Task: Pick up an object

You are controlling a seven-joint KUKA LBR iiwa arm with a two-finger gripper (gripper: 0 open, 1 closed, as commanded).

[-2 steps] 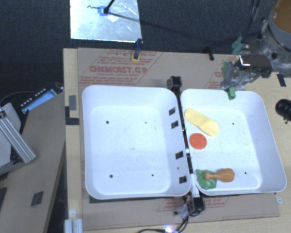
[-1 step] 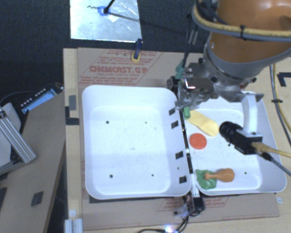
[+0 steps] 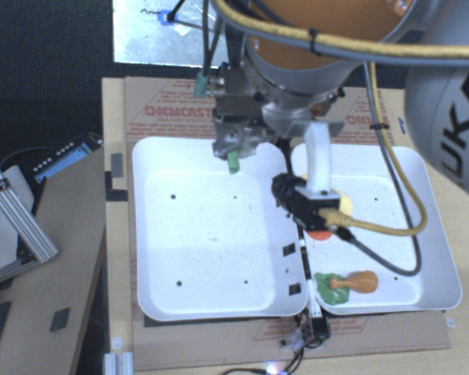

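Observation:
My gripper point(image 3: 233, 153) hangs over the far edge of the left bin point(image 3: 164, 287), near the divider between the two bins. A small green tip shows at its lower end; I cannot tell whether that is part of the gripper or something it carries. In the right bin point(image 3: 434, 241) lie a yellow object point(image 3: 345, 205) and a red object point(image 3: 320, 236), both partly hidden behind a black cable mount point(image 3: 301, 201). A green object point(image 3: 327, 290) and a brown pear-shaped object point(image 3: 359, 282) lie touching near that bin's front left corner.
The arm's large grey and orange body point(image 3: 336, 22) covers the top of the view and the far part of the right bin. A yellowish cable point(image 3: 383, 229) loops over the right bin. The bins rest on cardboard point(image 3: 164, 104).

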